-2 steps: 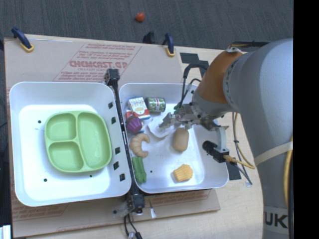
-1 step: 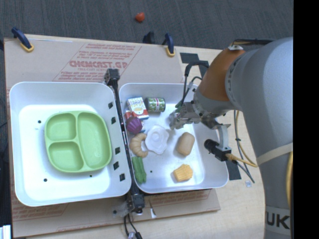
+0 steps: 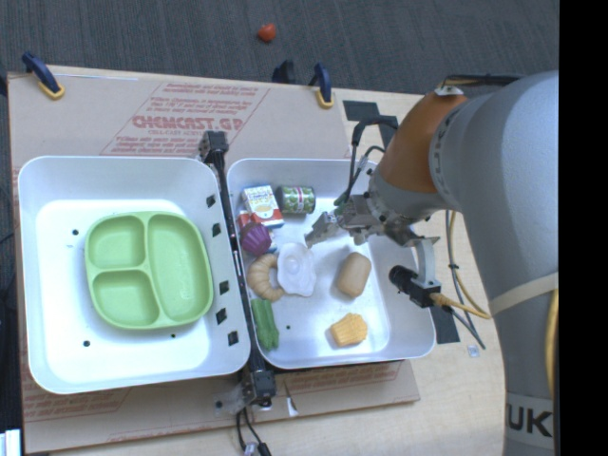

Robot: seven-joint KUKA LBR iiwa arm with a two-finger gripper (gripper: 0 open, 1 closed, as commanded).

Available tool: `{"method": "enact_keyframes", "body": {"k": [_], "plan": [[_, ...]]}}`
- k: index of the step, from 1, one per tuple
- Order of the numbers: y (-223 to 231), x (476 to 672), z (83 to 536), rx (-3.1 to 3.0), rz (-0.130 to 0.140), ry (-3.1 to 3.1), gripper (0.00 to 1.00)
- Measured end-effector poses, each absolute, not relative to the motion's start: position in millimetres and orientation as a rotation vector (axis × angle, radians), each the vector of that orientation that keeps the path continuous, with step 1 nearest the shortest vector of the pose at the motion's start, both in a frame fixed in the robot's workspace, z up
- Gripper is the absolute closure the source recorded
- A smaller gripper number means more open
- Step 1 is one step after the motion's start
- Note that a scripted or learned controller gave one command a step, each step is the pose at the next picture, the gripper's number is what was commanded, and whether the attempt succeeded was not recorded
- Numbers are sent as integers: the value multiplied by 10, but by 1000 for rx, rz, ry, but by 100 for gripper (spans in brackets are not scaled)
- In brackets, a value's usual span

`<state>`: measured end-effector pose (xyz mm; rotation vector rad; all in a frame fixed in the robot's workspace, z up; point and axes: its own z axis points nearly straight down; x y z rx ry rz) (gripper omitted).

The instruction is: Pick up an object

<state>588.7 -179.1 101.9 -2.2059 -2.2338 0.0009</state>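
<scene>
The right bin (image 3: pixel 410 335) holds several toy foods. There is a green can (image 3: pixel 296 199), a red and white carton (image 3: pixel 259 204), a purple vegetable (image 3: pixel 255 238), a white piece (image 3: pixel 295 269), a tan bread ring (image 3: pixel 261 278), a green pod (image 3: pixel 265 323), a tan potato (image 3: pixel 352 275) and a yellow corn piece (image 3: pixel 348 330). My gripper (image 3: pixel 340 233) hangs over the bin's middle right, just above the potato and right of the white piece. It is open, with nothing between its fingers.
The left bin (image 3: pixel 38 350) holds a green divided plate (image 3: pixel 147 269). A black clip (image 3: pixel 215 144) sits where the two bins meet at the back. Blue clamps (image 3: pixel 321 84) hold the cardboard under the bins. A small red object (image 3: pixel 267 33) lies on the floor beyond.
</scene>
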Motion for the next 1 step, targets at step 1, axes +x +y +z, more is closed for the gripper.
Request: {"method": "enact_keyframes", "body": {"k": [1], "plan": [[-1963, 5097, 916, -2212, 4, -2226, 0]]}}
